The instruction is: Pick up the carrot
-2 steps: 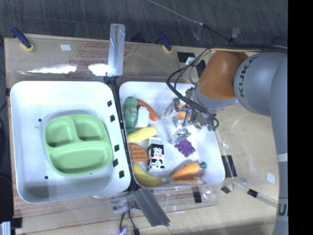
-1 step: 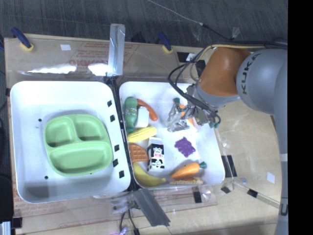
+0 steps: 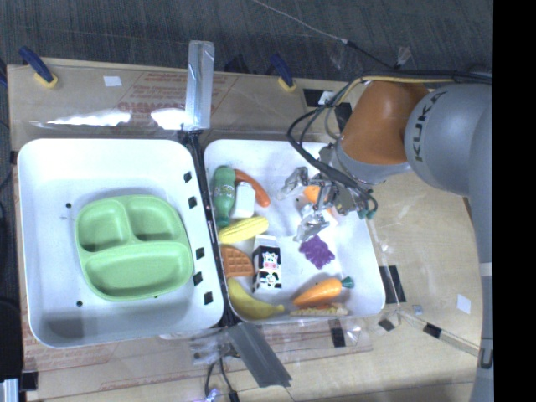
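Note:
The carrot (image 3: 321,291), orange with a green leafy end, lies along the front wall of the right bin (image 3: 368,249), near its front right corner. My gripper (image 3: 305,201) hangs over the middle right of that bin, well behind the carrot and apart from it. Its metal fingers (image 3: 296,179) stand spread open. A small round orange piece (image 3: 311,194) sits in the gap between them, and I cannot tell whether they touch it. A purple grape bunch (image 3: 317,250) lies just in front of the gripper, between it and the carrot.
The right bin also holds a green bottle (image 3: 224,188), an orange-red pepper (image 3: 254,188), corn (image 3: 243,229), a waffle (image 3: 237,262), a cow-print carton (image 3: 267,266) and a banana (image 3: 251,302). A green divided plate (image 3: 130,244) sits in the left bin (image 3: 33,224).

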### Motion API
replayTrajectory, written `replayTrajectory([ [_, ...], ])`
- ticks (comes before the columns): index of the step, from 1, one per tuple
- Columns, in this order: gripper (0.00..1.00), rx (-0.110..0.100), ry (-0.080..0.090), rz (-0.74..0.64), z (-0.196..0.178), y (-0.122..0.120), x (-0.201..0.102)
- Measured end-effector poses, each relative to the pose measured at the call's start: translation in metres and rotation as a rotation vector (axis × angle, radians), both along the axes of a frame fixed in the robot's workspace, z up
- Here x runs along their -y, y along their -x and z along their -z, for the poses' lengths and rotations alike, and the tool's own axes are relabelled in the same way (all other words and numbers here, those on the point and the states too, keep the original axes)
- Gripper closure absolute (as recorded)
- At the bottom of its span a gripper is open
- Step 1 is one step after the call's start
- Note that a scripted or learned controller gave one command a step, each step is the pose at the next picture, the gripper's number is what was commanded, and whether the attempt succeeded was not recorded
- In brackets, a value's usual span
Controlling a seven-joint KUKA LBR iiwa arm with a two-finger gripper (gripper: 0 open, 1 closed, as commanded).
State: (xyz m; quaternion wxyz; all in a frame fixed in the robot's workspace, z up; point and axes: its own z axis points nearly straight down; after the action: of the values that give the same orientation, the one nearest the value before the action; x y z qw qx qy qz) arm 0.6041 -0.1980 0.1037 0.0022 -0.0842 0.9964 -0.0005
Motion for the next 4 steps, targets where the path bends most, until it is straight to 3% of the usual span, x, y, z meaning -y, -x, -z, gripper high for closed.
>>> replayTrajectory([
  [1, 1.0, 0.005, 0.001, -0.007, -0.012, -0.002, -0.001],
  [2, 0.0, 0.004, 0.001, -0.007, -0.011, -0.002, -0.002],
  [3, 1.0, 0.011, 0.002, -0.013, -0.023, -0.004, -0.003],
  [4, 1.0, -0.006, -0.002, -0.297, 0.012, 0.099, 0.002],
])
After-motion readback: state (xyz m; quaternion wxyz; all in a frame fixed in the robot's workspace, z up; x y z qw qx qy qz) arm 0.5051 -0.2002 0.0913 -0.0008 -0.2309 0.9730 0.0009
